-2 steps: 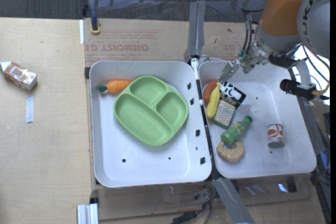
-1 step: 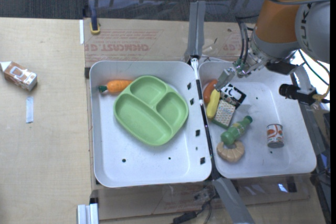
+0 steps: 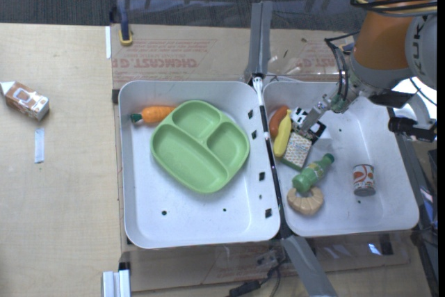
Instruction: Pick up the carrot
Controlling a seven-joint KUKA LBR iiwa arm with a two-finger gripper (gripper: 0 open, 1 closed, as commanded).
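In the left bin (image 3: 139, 219), the carrot (image 3: 154, 114) touches the green plate (image 3: 200, 145).

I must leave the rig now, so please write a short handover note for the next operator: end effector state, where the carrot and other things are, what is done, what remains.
End effector: over the right bin, upper left part, near the toy foods; whether it is open or shut cannot be told.
Carrot: lying in the left bin, upper left corner, beside the green divided plate, apart from the arm.
Right bin also holds a green bottle and a small can.
Done: nothing; the carrot is not picked.
Left: move to the left bin, grasp the carrot, lift it.
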